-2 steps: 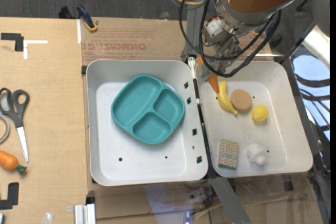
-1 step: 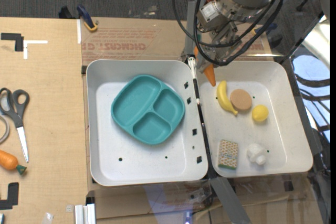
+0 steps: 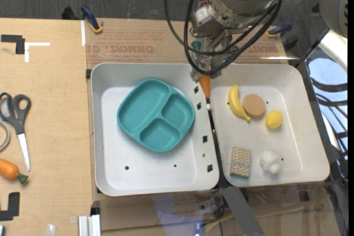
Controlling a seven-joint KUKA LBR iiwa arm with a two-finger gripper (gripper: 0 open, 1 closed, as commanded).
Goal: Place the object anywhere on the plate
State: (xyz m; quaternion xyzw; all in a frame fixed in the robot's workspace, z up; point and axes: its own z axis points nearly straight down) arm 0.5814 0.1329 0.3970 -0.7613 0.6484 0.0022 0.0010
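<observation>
The gripper grips a carrot between its fingers, just right of the teal plate. A banana lies farther right of the plate.

Left bin: holds the plate, near its middle.
Right bin: banana touching the round disc; lemon just right of them; small box and knobbly lump nearer the front.
Divide between bins: end effector above its back end, perhaps with a carrot-like piece at its tip.
Tabletop, left: scissors, carrot in front.
</observation>
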